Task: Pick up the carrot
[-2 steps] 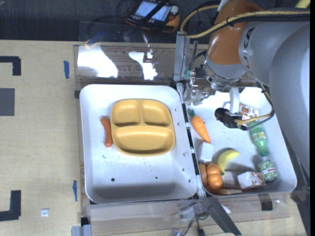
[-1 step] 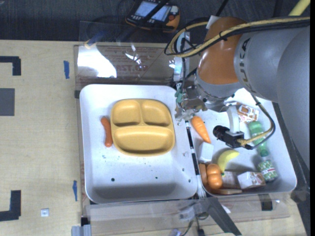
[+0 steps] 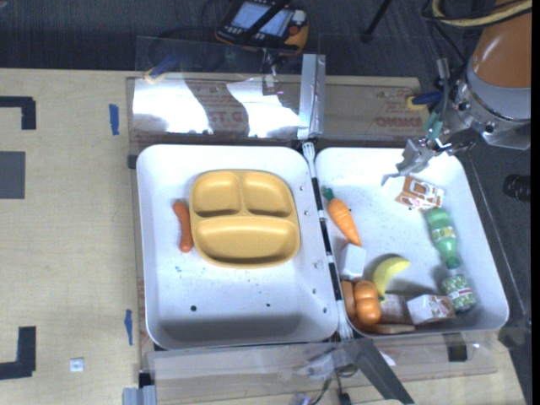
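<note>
Though near fingers (image 3: 405,169), carrot (image 3: 343,218) apart.

One fixed camera looks down from above the table (image 3: 59,226) at a slant, set on the near side and tilted toward the far edge, where dark floor and a handheld screen unit (image 3: 260,22) come into view. It stands far enough off to take in both white bins whole — the left bin (image 3: 160,310) and the right bin (image 3: 489,302) sit side by side across the middle of the frame, with bare table to the left. The arm (image 3: 502,66) enters at the far right corner — cut off by the frame's edge. There is no second view to overlap with this one.
</note>
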`<action>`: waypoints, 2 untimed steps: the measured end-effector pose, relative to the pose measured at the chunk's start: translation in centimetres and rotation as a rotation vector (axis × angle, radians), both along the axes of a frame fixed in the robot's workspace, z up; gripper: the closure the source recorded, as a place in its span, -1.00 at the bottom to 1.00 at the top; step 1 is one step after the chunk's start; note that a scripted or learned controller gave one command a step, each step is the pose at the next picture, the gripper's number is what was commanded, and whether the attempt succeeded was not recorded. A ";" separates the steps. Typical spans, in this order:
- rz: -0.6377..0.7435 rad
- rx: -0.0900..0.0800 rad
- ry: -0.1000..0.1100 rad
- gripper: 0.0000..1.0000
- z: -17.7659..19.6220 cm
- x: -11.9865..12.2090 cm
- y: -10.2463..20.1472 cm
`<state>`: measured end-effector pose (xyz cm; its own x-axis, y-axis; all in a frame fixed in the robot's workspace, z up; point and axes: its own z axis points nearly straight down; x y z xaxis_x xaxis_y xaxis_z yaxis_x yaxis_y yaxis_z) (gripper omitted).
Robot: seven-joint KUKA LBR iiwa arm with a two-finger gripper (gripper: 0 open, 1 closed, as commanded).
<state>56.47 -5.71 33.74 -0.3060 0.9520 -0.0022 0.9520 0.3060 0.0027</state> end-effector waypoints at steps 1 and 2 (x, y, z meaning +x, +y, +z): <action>-0.307 0.002 0.008 1.00 -8.8 -2.6 4.3; -0.713 0.002 0.009 1.00 -15.4 0.6 7.4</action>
<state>57.07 1.72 18.37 0.3910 0.9204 -0.0011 0.9204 -0.3910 -0.0065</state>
